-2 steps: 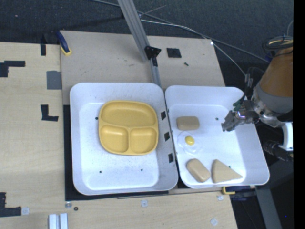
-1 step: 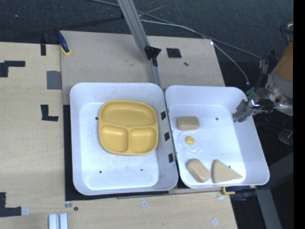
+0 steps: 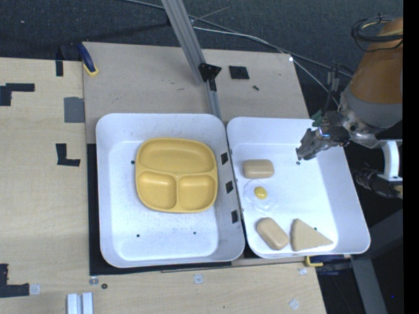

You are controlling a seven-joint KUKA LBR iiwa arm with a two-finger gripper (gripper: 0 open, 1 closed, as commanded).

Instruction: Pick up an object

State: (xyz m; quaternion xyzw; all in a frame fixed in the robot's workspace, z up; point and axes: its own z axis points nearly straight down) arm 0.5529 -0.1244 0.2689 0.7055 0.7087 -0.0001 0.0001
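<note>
**Pick-up not yet begun: gripper above the right bin**

The gripper (image 3: 306, 150) hangs over the upper right part of the right bin (image 3: 347, 195), nothing visible between its fingers; whether they stand apart or together cannot be told. Candidate objects lie in that bin: a tan block (image 3: 258, 169) near its left wall, a fried egg (image 3: 260, 193) just below the block, a bread roll (image 3: 271, 233) and a wedge (image 3: 309, 235) near its lower edge. A yellow plate (image 3: 176, 174) sits in the left bin (image 3: 118, 241). Choosing, descending, gripping and lifting appear to remain.

Pale wooden bench (image 3: 39, 195), dark floor (image 3: 78, 12).
</note>
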